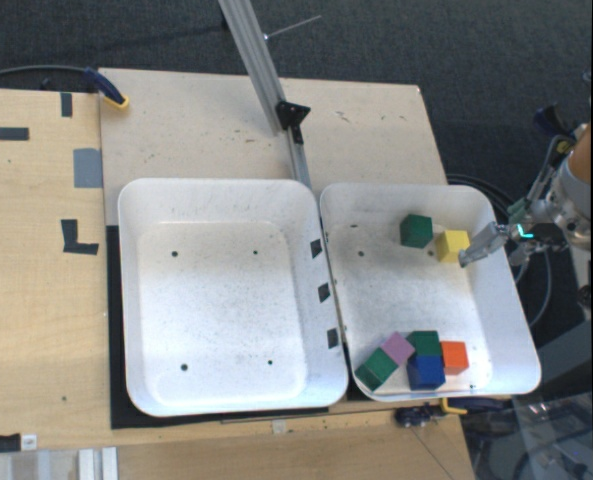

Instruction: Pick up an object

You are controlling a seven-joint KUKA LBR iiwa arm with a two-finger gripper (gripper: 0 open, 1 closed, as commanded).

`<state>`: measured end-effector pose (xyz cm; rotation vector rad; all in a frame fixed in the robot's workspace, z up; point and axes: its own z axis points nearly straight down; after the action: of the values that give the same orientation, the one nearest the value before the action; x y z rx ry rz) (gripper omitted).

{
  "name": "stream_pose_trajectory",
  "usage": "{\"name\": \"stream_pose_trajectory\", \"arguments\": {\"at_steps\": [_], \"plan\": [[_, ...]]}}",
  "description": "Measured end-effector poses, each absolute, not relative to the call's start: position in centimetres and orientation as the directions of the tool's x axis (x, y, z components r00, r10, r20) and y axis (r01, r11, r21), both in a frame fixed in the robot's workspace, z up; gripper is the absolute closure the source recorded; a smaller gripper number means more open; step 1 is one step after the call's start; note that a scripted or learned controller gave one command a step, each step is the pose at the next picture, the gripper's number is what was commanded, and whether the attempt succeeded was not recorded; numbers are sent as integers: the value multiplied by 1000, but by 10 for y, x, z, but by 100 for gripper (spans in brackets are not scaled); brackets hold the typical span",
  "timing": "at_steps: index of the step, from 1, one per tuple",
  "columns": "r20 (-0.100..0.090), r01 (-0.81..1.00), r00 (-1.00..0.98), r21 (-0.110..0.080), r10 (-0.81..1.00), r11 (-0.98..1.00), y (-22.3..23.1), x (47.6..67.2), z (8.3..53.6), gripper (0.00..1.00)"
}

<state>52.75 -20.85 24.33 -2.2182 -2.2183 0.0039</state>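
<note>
At the right edge of the frame, the grey gripper (479, 247) hovers over the right white plastic bin's (496, 298) rim, just beside a small yellow cube (452, 243); whether the fingers are open or closed, I cannot tell

Green cube (415, 230) and yellow cube (451, 244) touching near the right bin's (506, 308) far right corner, light green cube (377, 368), pink cube (397, 348), dark green cube (423, 342), blue cube (426, 370), orange cube (454, 356) clustered along its near edge
</note>
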Motion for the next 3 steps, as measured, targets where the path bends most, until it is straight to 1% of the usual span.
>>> {"name": "stream_pose_trajectory", "arguments": {"at_steps": [1,2,3], "plan": [[0,1000,-1,-1,1000,1,-209,528,245,0],[1,1000,-1,-7,1000,1,-204,524,182,0],[1,1000,0,-6,1000,0,-207,523,137,0]]}}
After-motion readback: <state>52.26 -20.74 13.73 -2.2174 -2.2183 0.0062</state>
